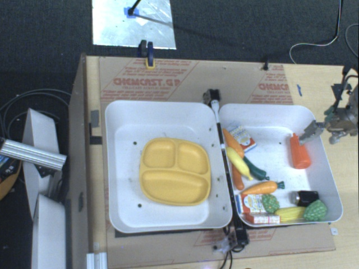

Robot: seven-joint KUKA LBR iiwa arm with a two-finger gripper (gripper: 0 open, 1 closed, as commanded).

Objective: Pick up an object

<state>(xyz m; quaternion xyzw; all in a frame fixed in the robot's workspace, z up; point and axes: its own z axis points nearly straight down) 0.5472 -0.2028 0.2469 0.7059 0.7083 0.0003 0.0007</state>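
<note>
Orange cylinder upright-ish near right bin's far wall; claw beside, grip state unclear.

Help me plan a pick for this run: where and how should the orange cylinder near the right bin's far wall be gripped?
Grip the orange cylinder across its middle, coming straight down from above. It lies flat on the right bin floor, apart from the other toys, with bare floor along both long sides, probably leaving room for the fingers.

We note a yellow tray in the white left bin; right of it, an orange cylinder and green broccoli.
</note>
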